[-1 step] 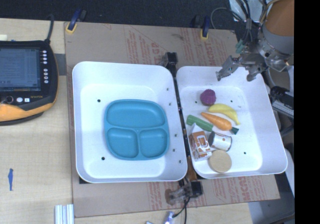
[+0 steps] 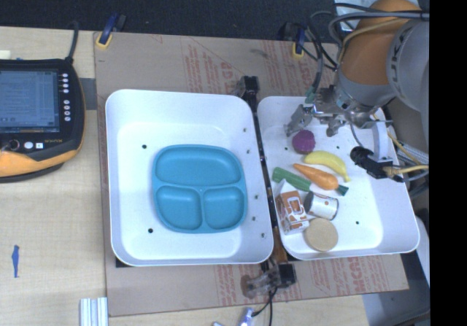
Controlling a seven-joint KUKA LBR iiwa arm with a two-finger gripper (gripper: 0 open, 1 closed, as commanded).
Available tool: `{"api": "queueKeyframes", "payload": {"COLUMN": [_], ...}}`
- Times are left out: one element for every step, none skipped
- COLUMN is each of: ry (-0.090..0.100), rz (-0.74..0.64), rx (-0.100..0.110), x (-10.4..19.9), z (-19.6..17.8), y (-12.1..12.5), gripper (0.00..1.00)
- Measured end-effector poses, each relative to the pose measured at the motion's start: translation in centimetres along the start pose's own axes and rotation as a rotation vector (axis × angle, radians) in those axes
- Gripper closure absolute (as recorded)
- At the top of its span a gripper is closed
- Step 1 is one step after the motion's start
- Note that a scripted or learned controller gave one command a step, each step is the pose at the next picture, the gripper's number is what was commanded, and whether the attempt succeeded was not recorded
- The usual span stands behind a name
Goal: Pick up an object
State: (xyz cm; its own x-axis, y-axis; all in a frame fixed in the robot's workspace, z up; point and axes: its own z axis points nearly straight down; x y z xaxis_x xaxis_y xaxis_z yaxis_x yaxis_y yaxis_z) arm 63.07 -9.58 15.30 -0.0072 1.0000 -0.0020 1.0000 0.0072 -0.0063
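Observation:
The right bin (image 2: 379, 222) holds several small items: a purple plum (image 2: 304, 141), a yellow banana (image 2: 326, 162), an orange carrot (image 2: 316, 176), a green stick-like piece (image 2: 291, 179), a silver can (image 2: 322, 206), a red and white box (image 2: 292, 212) and a tan round disc (image 2: 321, 235). My gripper (image 2: 314, 125) hangs over the far part of this bin, just beyond the plum. Its fingers are spread open with nothing between them.
The left bin (image 2: 131, 120) holds a blue divided plate (image 2: 198, 187). A tablet-like pendant (image 2: 33, 109) lies at the bench's left. Cables and a black fitting (image 2: 372, 160) hang by the arm on the right bin's far right side.

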Motion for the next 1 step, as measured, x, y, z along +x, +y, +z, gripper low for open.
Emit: {"api": "queueKeyframes", "payload": {"ry": [0.000], "rz": [0.002], "rx": [0.001], "x": [-3.60], "z": [6.19], "y": [0.84], "gripper": [0.00]}}
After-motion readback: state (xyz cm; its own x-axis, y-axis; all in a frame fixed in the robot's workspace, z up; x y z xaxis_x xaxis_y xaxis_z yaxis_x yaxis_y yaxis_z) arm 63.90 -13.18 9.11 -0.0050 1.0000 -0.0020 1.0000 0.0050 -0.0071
